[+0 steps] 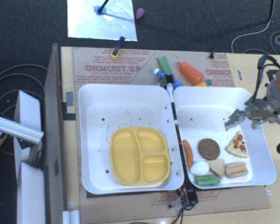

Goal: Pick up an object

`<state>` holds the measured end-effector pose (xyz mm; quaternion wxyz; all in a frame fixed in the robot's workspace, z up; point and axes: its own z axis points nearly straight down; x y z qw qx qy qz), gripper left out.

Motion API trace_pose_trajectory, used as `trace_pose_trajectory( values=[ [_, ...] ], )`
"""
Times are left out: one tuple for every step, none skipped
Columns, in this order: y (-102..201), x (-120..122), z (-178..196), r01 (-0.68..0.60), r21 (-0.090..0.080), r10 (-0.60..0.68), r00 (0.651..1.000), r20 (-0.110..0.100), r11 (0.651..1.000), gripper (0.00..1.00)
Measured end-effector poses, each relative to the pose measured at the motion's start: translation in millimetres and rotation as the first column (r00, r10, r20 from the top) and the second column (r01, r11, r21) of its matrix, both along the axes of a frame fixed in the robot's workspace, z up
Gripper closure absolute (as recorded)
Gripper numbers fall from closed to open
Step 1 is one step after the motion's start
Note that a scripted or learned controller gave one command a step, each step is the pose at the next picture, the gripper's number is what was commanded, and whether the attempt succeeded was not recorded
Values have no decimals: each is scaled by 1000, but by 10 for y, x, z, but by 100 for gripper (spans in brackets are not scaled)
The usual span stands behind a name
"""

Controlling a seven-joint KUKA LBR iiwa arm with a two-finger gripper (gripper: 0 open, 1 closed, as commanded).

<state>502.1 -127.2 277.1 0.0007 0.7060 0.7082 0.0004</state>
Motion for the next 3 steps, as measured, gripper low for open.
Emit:
trace_pose_trajectory(
  values=[
    [381, 81, -1153, -4, 4, 4, 1000, -11, 1000, 0],
    [397, 140, -1736, 2, 2, -2, 1000, -6, 1000, 0],
    [-236, 94, -1933, 6, 0, -6, 1000, -2, 1000, 0]
  ],
)
